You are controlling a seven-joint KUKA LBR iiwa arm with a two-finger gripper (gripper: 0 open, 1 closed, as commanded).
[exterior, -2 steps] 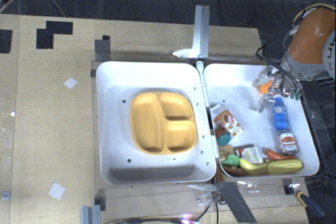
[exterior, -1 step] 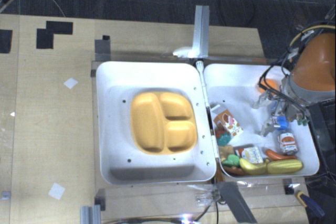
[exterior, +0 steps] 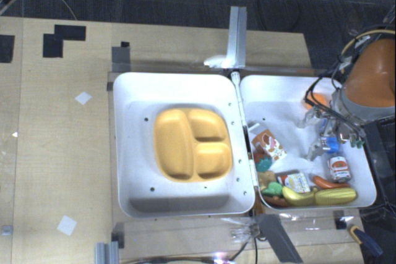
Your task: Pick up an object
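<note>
My gripper (exterior: 320, 146) hangs over the right bin (exterior: 278, 96), near its middle right, below the arm's orange band (exterior: 373, 74). Just right of and below it stands a small red can (exterior: 339, 168). To its left lies a printed snack packet (exterior: 267, 144) with a teal piece (exterior: 264, 164) under it. Along the bin's front edge sit a yellow banana (exterior: 297, 197), a corn cob (exterior: 336, 195), a small box (exterior: 296, 182) and a red-orange sausage shape (exterior: 325, 182). I see nothing in the gripper's hold.
The left bin (exterior: 136, 102) holds a yellow divided tray (exterior: 190, 143). An orange item (exterior: 315, 99) lies at the right bin's back right, partly behind cables. A metal post (exterior: 237, 37) rises behind the seam between the bins.
</note>
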